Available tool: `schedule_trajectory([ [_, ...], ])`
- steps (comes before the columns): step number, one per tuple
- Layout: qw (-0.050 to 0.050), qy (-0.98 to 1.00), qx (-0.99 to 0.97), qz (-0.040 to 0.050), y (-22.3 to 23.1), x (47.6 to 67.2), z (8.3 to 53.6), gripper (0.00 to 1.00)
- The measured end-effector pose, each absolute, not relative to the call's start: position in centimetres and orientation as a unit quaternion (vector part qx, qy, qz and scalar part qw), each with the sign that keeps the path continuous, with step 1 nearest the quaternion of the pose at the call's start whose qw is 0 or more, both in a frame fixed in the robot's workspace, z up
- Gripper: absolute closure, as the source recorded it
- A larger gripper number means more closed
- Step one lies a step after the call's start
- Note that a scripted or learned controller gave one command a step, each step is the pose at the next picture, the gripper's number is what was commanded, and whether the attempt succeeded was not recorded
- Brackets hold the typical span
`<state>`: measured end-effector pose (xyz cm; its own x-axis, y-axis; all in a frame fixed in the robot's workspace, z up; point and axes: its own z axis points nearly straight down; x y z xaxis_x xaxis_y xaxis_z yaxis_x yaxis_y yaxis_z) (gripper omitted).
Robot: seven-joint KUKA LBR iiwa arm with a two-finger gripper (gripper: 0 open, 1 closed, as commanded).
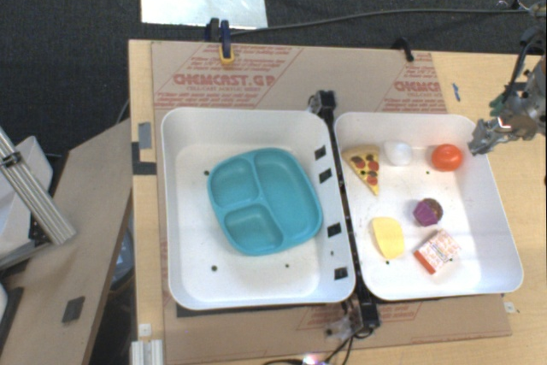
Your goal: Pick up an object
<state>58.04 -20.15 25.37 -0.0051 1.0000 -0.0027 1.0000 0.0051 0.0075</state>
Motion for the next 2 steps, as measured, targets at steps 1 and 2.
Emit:
schedule_trajectory([
  [1, 0.000, 0.710, 0.704, 0.0009, -15.2, 57.6, 24.1, 1.00],
  [2, 0.000, 0.710, 0.704, 0.0011, -10.0, 56.5, 24.9, 1.00],
])
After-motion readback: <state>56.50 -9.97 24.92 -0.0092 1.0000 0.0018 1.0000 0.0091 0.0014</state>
